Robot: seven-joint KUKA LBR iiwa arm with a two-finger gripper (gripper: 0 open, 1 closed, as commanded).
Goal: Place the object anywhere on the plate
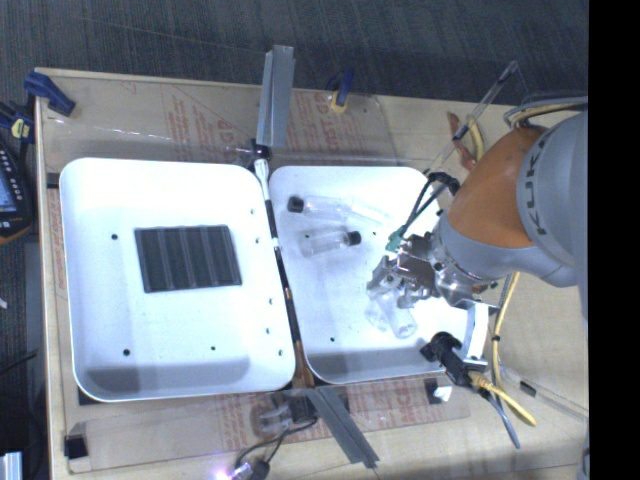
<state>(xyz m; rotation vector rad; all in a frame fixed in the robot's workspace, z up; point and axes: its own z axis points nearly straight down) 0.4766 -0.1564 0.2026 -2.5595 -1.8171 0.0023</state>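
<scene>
A dark grey ribbed rectangular plate (188,258) is seen lying flat near the centre of the shallow white plastic left bin (90,198), well apart from everything else on the plywood bench (150,103). Across the divider, in the shallow white plastic right bin (330,360), two clear plastic vials with black caps are found in the upper left quarter: the upper vial (318,207) with its cap pointing to 9 o'clock, and the lower vial (328,240), just below it, with its cap pointing to 3 o'clock. A third clear vial (392,318), faint against the white floor, can be made out at 4 o'clock from that pair, just beneath the metal two-finger gripper (388,280). The gripper is positioned low over the right half of that bin, carried by the grey arm with its orange band (495,193) reaching in from 3 o'clock. Whether the tool is open or closed cannot be told, and nothing is seen held in it.
</scene>
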